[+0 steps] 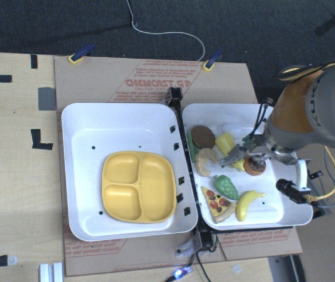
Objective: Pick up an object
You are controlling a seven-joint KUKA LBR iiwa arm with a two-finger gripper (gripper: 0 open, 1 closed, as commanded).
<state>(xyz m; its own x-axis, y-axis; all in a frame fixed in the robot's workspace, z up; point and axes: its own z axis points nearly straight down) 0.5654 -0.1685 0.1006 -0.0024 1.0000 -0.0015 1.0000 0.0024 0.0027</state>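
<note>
My gripper [237,156] is low inside the right bin [273,216], near its middle, among the toy foods. Just left of it lie a yellow piece [224,141] and a beige piece [205,161]. A brown round patty [202,136] sits at the bin's left wall. A red-brown ring-shaped piece [254,167] lies right beside the gripper, on its right. Nearer the front are a green vegetable [226,187], a pizza slice [216,203] and a banana [247,203]. I see nothing lifted off the bin floor.
The left bin [76,157] holds a yellow divided plate [138,187]. The arm's grey body with its orange band [300,107] hangs over the right bin's right edge. Cables [326,187] trail at the right. Both bins rest on a cardboard sheet [156,81].
</note>
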